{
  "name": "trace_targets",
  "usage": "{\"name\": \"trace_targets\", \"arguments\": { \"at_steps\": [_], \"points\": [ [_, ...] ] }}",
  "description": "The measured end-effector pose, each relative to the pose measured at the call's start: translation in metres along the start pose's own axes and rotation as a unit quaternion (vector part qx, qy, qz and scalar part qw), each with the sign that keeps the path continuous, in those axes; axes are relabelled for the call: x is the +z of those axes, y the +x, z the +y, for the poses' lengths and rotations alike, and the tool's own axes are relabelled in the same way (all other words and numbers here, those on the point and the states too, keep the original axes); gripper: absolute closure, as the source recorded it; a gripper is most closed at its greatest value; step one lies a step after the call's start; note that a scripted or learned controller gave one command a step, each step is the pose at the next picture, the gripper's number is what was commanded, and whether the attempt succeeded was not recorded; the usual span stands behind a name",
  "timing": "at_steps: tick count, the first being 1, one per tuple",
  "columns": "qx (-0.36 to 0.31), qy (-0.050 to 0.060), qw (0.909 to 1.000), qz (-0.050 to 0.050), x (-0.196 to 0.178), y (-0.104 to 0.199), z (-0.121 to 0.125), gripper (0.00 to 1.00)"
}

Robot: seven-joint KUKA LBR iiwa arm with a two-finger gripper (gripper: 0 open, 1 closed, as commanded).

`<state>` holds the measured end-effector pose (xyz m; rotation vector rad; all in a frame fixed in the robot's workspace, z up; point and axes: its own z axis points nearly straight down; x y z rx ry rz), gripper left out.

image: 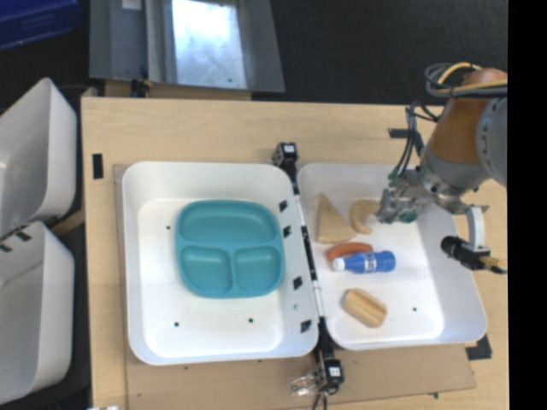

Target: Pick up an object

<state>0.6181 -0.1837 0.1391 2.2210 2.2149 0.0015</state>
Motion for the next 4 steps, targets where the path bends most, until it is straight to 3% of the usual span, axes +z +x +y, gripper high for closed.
{"name": "trace_targets", "arguments": {
  "at_steps": [1,3,4],
  "points": [
    [0.001,0.000,1.0000,0.001,-0.056,-0.004,-0.009,1.00],
    [-0.003,-0.002,1.0000,0.000,-0.160,-0.003,0.002,1.00],
    [-0.004,0.001,1.0000,0.001,-0.161,0.051,-0.005,1.00]
  ]
}}
